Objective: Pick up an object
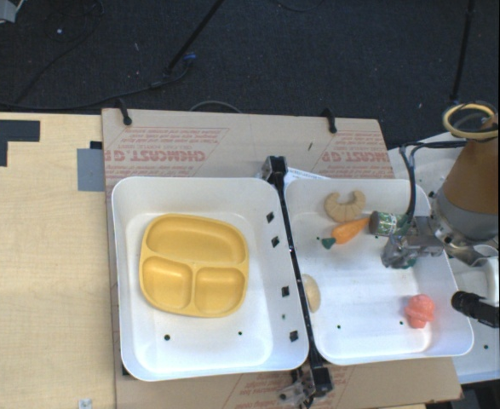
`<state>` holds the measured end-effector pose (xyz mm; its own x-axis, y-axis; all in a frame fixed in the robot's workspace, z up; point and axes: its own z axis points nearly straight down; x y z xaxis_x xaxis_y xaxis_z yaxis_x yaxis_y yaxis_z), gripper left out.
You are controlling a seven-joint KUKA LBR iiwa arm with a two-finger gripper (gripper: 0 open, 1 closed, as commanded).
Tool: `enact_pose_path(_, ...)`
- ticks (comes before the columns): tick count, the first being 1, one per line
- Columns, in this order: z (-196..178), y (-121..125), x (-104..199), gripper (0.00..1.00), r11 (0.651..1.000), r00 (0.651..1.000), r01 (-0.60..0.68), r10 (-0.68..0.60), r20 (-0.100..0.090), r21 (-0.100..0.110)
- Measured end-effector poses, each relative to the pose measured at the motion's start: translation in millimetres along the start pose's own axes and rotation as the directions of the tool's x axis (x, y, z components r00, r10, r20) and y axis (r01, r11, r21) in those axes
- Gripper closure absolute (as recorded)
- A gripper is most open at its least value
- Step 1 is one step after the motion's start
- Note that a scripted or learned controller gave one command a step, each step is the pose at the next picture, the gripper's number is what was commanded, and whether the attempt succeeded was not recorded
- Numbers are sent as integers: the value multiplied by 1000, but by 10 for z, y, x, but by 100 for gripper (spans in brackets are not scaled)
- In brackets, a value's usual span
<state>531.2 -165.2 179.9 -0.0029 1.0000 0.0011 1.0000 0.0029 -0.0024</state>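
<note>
Pink lump (419, 310) sits at 5 o'clock in the right bin (377, 348), untouched. Yellow divided plate (195, 263) fills the left bin (135, 313). Farther up, gripper (398, 252) hangs low at 3 o'clock; whether it holds anything, cannot tell. Green-tipped item (387, 223) just beside it, carrot (346, 233) and tan croissant shape (344, 204) toward 12. Approach stage, likely; next: settle over one target.

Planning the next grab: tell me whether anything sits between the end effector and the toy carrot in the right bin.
Nothing visible stands between them. The end effector hangs over the right bin, just right of the carrot. A green-labelled can lies against the carrot's right end, so it could get nudged.
</note>
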Motion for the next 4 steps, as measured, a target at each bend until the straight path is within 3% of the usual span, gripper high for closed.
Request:
enact_pose_path(1, -502, 13, -6, 100, 1000, 1000, 0, 0, 1, -1)
enact_pose_path(4, -313, -34, 1628, 100, 1000, 1000, 3, -3, -2, 7)
